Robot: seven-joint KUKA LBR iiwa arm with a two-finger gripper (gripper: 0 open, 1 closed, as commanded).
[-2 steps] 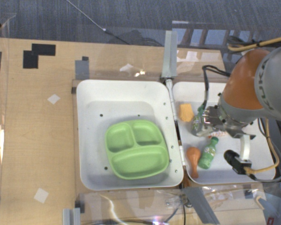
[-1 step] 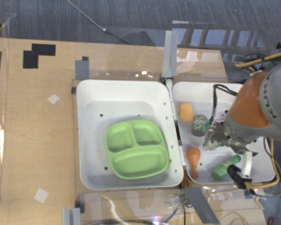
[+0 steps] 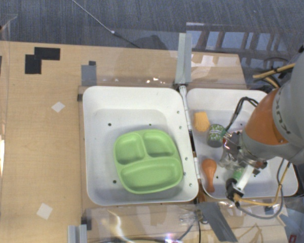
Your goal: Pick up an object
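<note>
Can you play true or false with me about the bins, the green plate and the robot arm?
1. The green divided plate lies in the left bin. True.
2. An orange drumstick-shaped toy lies on the green plate. False: it is in the right bin.
3. The arm is over the right bin. True.
4. The yellow piece is outside both bins. False: it is in the right bin.
</note>
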